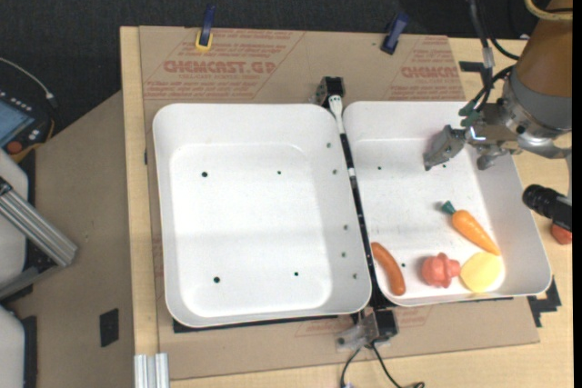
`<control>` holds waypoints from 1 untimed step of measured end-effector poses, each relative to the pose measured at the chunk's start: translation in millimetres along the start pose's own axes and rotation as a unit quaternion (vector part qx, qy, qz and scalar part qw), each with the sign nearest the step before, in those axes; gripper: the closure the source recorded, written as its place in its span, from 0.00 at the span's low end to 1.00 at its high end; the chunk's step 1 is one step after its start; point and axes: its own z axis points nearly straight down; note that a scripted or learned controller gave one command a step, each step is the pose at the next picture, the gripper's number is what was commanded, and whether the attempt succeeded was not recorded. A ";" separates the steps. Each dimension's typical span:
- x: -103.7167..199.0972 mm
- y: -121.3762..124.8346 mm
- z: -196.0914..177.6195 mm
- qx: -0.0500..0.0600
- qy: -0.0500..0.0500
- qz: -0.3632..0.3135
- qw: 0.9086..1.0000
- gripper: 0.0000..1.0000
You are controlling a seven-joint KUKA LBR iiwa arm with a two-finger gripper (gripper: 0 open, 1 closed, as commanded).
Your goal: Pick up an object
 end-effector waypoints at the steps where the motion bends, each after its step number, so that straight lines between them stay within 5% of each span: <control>1: -45.8 -67.9 79.1 0.006 0.001 0.004 1.000 0.00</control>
